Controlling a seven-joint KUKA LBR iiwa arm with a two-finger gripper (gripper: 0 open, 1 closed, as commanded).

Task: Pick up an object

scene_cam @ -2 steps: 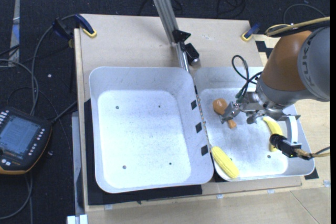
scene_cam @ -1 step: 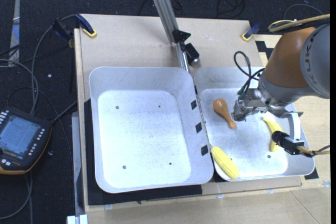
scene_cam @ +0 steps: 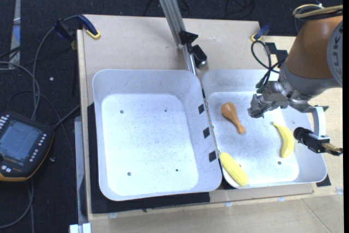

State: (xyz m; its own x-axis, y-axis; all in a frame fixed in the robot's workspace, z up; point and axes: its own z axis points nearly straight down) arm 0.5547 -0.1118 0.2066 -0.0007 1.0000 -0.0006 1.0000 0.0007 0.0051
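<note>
Claw [scene_cam: 257,108] state unreadable, hovering over right shallow white bin [scene_cam: 256,174] between orange plastic drumstick [scene_cam: 232,116] and yellow plastic banana [scene_cam: 284,140]; yellow corn cob [scene_cam: 234,168] near front rim.

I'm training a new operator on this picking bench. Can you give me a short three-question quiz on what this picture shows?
1. True or false: the chicken leg lies in the right bin.
2. Multiple choice: which item lies nearest the front edge of that bin? A) the banana B) the corn cob C) the chicken leg
3. Short answer: which item lies between the claw and the divider where the two bins meet?

Key: 1 true; 2 B; 3 the chicken leg.
</note>
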